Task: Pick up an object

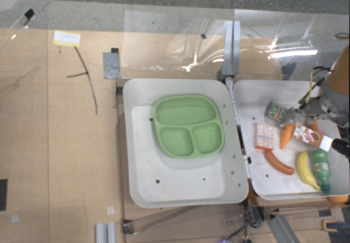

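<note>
One carrot [286, 136] just left of end effector [313, 114]; grip state cannot tell.

I count two white bins: the left bin [136, 181] holds one green divided plate [188, 126]; the right bin [249, 94] holds one carrot [286, 136], one sausage [279, 163], one banana [306, 171], one green bottle [321, 167], two small cartons [264, 137].

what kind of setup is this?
Likely a robot pick-and-place test bench: two white bins, toy food such as a banana and carrot, a green divided plate, clear plastic guards.
</note>
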`<state>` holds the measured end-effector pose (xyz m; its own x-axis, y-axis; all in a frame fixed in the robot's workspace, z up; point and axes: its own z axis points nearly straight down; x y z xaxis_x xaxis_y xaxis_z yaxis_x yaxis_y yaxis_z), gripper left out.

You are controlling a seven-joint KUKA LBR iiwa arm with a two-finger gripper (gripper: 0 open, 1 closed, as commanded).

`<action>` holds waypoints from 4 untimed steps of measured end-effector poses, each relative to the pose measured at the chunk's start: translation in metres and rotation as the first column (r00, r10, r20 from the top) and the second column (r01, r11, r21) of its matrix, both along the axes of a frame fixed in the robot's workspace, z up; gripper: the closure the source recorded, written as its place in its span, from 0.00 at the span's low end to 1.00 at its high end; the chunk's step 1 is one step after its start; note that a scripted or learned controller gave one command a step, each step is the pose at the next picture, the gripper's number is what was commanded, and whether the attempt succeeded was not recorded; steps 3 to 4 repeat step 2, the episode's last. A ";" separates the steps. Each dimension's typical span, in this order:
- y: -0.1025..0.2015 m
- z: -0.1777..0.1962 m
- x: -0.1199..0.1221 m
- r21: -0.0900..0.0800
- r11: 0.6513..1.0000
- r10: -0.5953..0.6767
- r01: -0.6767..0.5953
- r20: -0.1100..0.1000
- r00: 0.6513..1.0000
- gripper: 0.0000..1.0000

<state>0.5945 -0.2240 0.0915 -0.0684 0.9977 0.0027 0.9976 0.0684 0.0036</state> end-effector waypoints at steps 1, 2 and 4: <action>-0.002 0.013 0.002 -0.004 1.000 0.000 0.000 0.008 1.000 1.00; 0.069 0.134 0.047 -0.006 0.998 0.058 -0.058 0.007 0.998 1.00; 0.069 0.134 0.047 -0.006 0.998 0.058 -0.058 0.007 0.998 1.00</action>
